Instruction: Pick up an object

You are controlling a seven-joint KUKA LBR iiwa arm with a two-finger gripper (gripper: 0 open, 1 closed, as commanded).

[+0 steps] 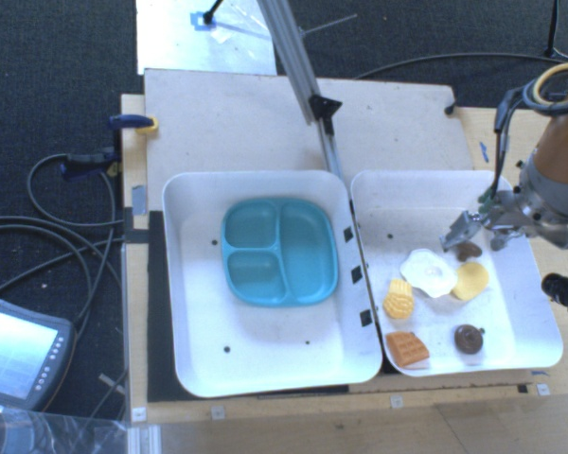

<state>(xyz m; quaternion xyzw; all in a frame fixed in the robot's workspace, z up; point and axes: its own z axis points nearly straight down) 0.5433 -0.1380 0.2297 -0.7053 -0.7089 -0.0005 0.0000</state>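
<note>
We see gripper (466, 237) low in right bin (540, 343), directly over small brown piece (470, 251) beside white fried egg (429, 272). Cannot tell gripper state. Likely positioned there for grasp.

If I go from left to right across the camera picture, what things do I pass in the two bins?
Teal divided plate → yellow corn piece → white fried-egg toy → pale yellow chip-shaped piece, with the gripper above it.
</note>
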